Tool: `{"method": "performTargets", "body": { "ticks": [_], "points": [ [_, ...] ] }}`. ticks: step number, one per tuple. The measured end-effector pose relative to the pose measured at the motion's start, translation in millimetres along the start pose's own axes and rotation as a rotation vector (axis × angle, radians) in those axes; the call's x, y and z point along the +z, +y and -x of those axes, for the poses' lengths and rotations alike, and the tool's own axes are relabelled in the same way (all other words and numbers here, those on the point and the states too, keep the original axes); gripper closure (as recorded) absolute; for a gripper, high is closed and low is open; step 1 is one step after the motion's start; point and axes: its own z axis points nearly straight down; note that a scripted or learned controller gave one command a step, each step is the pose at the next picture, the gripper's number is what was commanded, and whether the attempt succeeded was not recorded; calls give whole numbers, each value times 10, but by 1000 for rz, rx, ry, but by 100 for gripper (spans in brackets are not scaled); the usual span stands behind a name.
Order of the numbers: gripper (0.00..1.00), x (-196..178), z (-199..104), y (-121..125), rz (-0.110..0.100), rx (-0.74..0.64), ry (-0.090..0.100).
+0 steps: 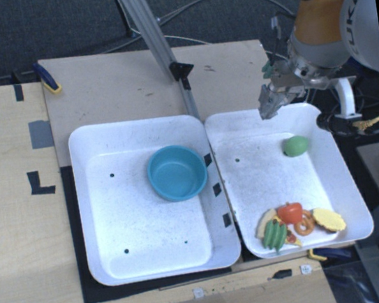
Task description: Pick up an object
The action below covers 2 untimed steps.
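A blue bowl [176, 172] sits in the left bin [101, 196]. In the right bin [263, 171] a green round object [295, 145] lies near the far right side. A pile of small toy foods rests in the near right corner: a red tomato-like piece [292, 212], a green pepper [274, 234], an orange ring [303, 225] and a yellow piece [328, 219]. My gripper [268, 109] hangs over the right bin's far edge, up and left of the green object, with nothing seen between its fingers.
A grey metal pole [156, 43] slants across the bench behind the bins. A blue and yellow clamp [49, 80] sits at the board's far left corner. Cables trail along the arm at the right.
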Motion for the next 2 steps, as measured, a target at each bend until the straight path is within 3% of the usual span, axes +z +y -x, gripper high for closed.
{"method": "performTargets", "body": {
  "ticks": [2],
  "points": [
    [100, 217, -997, -170, -1, 0, 0]
  ]
}}
